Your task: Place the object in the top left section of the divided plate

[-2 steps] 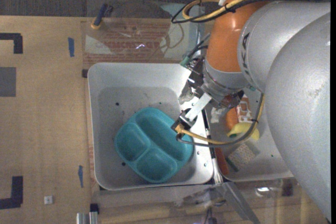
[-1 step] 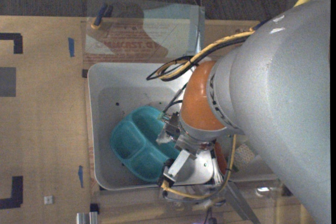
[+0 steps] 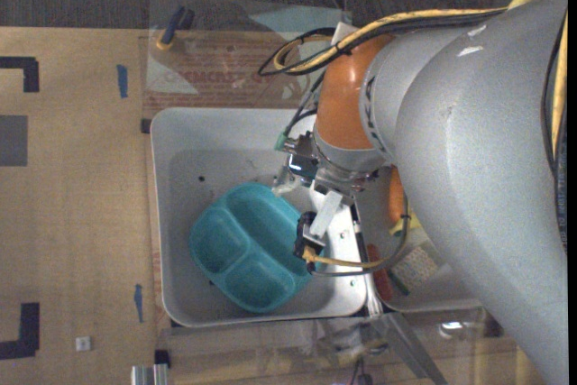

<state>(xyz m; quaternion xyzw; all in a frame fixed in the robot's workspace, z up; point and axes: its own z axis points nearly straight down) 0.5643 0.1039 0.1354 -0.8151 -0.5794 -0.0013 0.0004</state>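
A teal divided plate (image 3: 243, 248) lies tilted in the left white bin (image 3: 180, 167), toward its front. Its three sections look bare. The arm reaches in from the right, and the wrist with its orange band hangs over the bin's right side, just above the plate's right rim. The gripper (image 3: 302, 194) sits under the wrist at the plate's upper right edge, mostly hidden by the arm. No object shows between its fingers from this angle.
In the right bin (image 3: 424, 284), mostly covered by the arm, an orange thing (image 3: 397, 198) and a red thing (image 3: 382, 284) peek out beside a patterned packet (image 3: 416, 266). The left bin's back and left floor lie open.
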